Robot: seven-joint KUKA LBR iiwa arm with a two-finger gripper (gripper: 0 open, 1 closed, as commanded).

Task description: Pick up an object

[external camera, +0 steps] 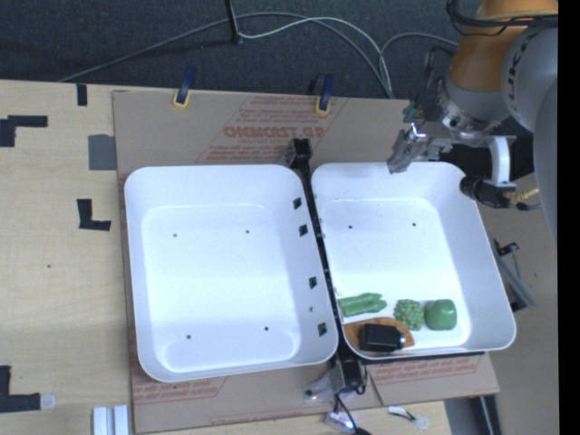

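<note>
Gripper (403,157) hangs over the right bin's (471,220) far rim, grip state unclear; green toys (399,310) lie well apart, near the front.

white bins (217,198), green pepper (440,314), black object (381,337)

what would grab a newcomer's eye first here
The grey arm with its orange band at upper right, its gripper over the right bin's far rim. Then the cluster at that bin's near edge: green bean pod, broccoli, green pepper, black object.
</note>
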